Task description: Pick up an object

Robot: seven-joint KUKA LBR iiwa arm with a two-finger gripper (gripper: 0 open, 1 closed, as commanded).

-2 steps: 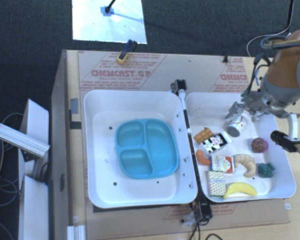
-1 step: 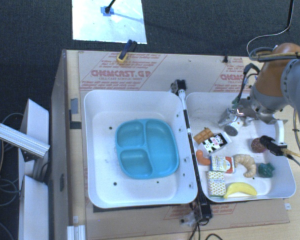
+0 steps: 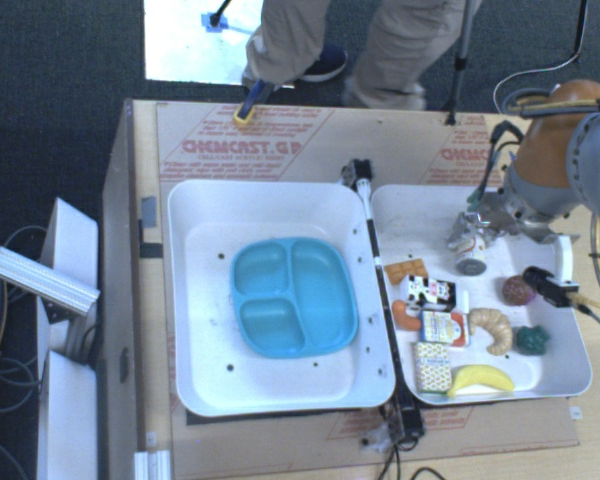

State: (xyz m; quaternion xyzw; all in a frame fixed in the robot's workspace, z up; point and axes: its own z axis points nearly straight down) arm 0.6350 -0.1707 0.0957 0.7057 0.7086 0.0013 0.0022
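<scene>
Tool (image 3: 467, 234): low in the right bin (image 3: 580, 368), near its far edge; grip state cannot be told.
Nearby: croissant (image 3: 492, 327), banana (image 3: 481, 378), blue tray (image 3: 292, 296) in left bin (image 3: 195, 298).

A lab was suggested by dark carpet (image 3: 50, 78), loose cables (image 3: 10, 368), tripod legs (image 3: 460, 38) and a paper-covered bench (image 3: 280, 138) beneath the bins.

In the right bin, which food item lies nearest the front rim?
The yellow banana. It lies along the front rim of the right bin, below the croissant and the small cartons.
</scene>
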